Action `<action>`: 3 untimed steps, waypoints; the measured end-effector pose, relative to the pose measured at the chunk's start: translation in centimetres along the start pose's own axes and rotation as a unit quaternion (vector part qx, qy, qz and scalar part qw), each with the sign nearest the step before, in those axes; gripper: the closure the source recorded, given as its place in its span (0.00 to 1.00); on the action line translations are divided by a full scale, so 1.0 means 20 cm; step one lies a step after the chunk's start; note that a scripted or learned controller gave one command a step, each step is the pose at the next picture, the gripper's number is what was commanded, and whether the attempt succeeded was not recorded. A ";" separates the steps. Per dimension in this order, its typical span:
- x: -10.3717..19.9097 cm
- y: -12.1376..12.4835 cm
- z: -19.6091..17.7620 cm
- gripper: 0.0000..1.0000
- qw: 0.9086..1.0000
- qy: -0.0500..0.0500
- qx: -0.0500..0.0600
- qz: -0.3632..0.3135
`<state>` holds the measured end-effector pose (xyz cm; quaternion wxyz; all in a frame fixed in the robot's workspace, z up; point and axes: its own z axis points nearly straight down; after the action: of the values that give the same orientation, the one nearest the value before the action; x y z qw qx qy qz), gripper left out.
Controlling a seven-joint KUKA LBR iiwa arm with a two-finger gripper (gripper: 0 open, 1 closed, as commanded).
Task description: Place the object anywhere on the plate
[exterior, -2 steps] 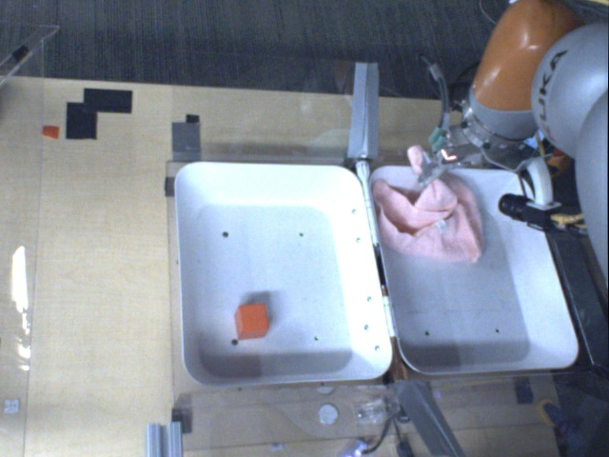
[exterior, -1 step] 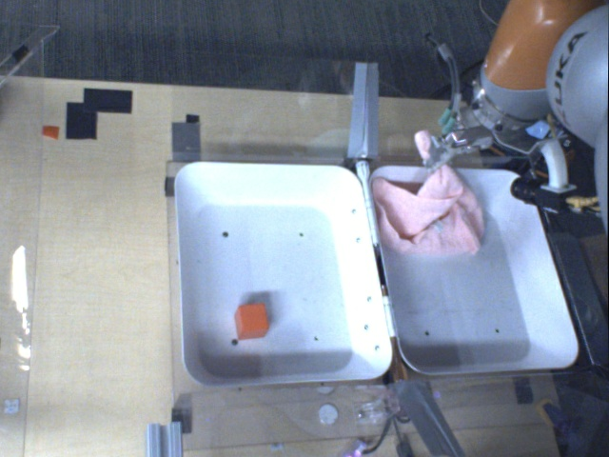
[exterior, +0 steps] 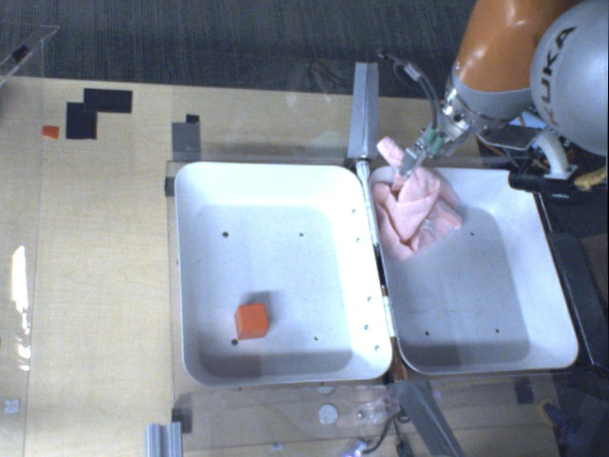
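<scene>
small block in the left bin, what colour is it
Orange; the block shows best in the camera view.

Arm (exterior: 561, 46) enters from upper right, reaching down and to the left. Grey rounded link at the right edge; orange band (exterior: 504, 27) above the wrist. Wrist tapers to a slim gripper (exterior: 411, 163), tilted down-left, tip low over the upper left corner of the right bin (exterior: 495, 331). Gripper tip touches pink cloth (exterior: 414, 212); cloth bunches up at the tip. Jaw gap too small to resolve.
</scene>
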<state>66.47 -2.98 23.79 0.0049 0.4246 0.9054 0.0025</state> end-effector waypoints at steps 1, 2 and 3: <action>0.27 0.12 0.04 1.00 0.980 0.001 0.000 -0.200; 0.53 0.22 0.02 1.00 0.921 0.000 -0.001 -0.390; 0.75 0.35 0.03 1.00 0.905 0.000 -0.002 -0.426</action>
<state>62.25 13.05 23.09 0.0060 -0.0017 1.0000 0.0021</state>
